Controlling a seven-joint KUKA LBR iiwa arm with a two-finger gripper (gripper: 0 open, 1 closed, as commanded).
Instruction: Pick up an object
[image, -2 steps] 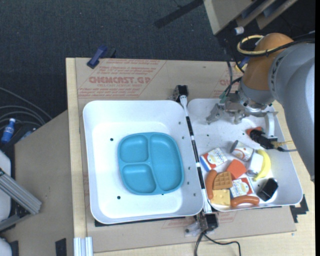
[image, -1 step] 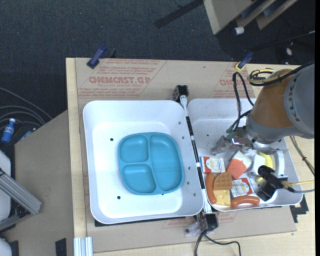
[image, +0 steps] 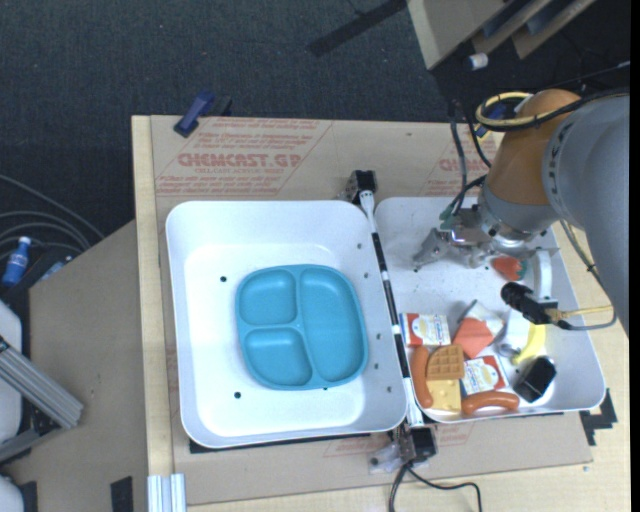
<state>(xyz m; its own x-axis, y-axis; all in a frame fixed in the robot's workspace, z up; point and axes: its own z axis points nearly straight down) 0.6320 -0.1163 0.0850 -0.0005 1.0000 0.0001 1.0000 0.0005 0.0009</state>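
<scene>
My gripper (image: 458, 241) hangs over the far part of the right bin (image: 420, 225), under the grey arm with its orange band (image: 520, 165). Nothing shows between its tips. Toy foods lie in the near half of that bin: a small carton (image: 427, 328), an orange wedge (image: 476, 331), a waffle (image: 445, 363), a second carton (image: 482, 375), a hot dog (image: 488, 404), a banana (image: 534, 345) and a black piece (image: 536, 379). A red item (image: 507, 267) lies just right of the gripper, partly hidden by the wrist.
The left bin (image: 200, 250) holds a blue divided plate (image: 300, 326). A black divider rail (image: 382, 270) runs between the bins. A yellow cable (image: 580, 318) crosses the right bin's far right side. Cables lie on the floor at the left.
</scene>
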